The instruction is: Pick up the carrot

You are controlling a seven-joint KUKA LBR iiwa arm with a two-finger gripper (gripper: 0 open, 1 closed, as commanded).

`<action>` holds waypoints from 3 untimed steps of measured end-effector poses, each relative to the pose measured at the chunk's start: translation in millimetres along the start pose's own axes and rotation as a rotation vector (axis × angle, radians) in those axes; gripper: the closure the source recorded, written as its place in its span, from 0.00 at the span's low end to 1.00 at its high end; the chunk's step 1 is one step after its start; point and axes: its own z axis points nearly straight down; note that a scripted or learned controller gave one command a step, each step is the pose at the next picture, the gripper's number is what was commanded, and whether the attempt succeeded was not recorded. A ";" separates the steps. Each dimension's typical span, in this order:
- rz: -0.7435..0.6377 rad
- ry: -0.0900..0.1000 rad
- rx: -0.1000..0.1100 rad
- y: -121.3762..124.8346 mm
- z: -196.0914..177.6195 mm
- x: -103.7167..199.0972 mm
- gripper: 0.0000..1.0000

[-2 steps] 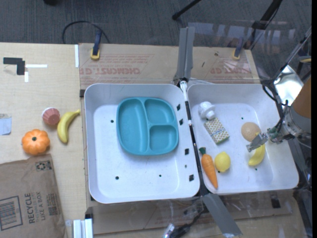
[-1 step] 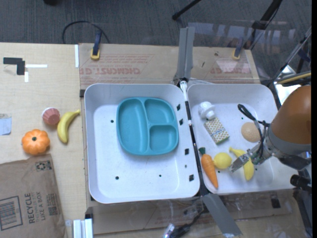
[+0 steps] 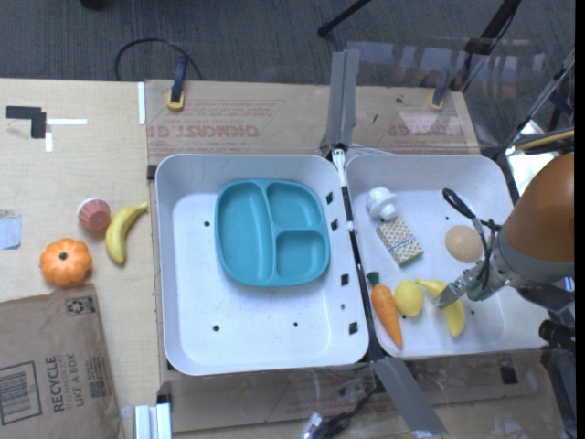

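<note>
While the carrot (image 3: 387, 315) is seen lying untouched near the front left corner of the right bin (image 3: 494, 176), the pincer (image 3: 460, 291) is found pinching a banana (image 3: 452, 311) beside a lemon (image 3: 409, 298).

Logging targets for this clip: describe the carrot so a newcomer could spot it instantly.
Look in the right-hand white bin, at its near-left corner. The tapered orange carrot with a green stub lies there beside a yellow lemon. It is that bin's only long orange thing.
</note>
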 end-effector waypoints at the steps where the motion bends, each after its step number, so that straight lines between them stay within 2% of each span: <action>1: 0.281 -0.002 0.000 30.5 -91.5 61.1 1.00; 2: 0.293 -0.002 0.002 66.9 -90.9 135.4 1.00; 3: -0.137 -0.002 0.001 73.5 -91.4 148.5 1.00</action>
